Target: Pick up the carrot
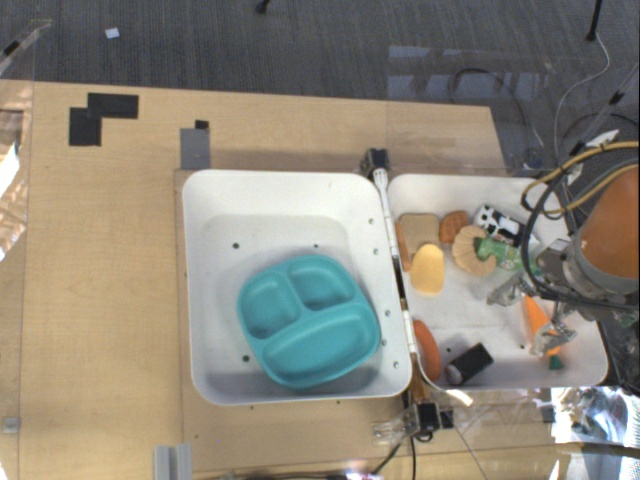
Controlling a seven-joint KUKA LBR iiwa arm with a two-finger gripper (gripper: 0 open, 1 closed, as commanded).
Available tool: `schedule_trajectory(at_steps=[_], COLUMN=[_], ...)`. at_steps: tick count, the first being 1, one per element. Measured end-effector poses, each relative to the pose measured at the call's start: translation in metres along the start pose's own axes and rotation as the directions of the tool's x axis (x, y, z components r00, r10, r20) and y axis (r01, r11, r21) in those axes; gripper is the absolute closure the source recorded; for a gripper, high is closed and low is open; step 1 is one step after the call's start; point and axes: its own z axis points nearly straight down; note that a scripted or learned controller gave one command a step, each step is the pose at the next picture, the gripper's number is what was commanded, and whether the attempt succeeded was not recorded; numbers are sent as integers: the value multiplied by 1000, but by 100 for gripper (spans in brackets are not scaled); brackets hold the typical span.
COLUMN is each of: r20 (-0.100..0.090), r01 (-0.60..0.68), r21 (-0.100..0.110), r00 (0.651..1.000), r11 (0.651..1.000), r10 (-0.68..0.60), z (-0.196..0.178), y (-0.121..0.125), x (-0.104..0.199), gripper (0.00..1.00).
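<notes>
The carrot (pixel 538 315) is a small orange piece with a green tip, lying near the right wall of the right bin (pixel 500 183). The grey arm reaches in from the right, and its gripper (pixel 535 303) hangs directly over the carrot, partly covering it. Another bit of orange shows just below at the carrot's lower end (pixel 556 342). Whether the carrot is gripped cannot be made out.
The right bin also holds a tan bread slice (pixel 416 232), a yellow piece (pixel 428 268), a round tan food with green (pixel 476 251), a black-and-white toy (pixel 497 223), a red-orange item (pixel 427 342) and a black block (pixel 470 362). A teal divided plate (pixel 308 319) lies in the left bin.
</notes>
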Motion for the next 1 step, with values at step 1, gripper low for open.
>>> schedule_trajectory(at_steps=[1], r20=[-9], r01=[171], r21=[-8], r00=[985], r11=[985], r10=[-171], z=[13], y=[4], x=[7], gripper=[0])
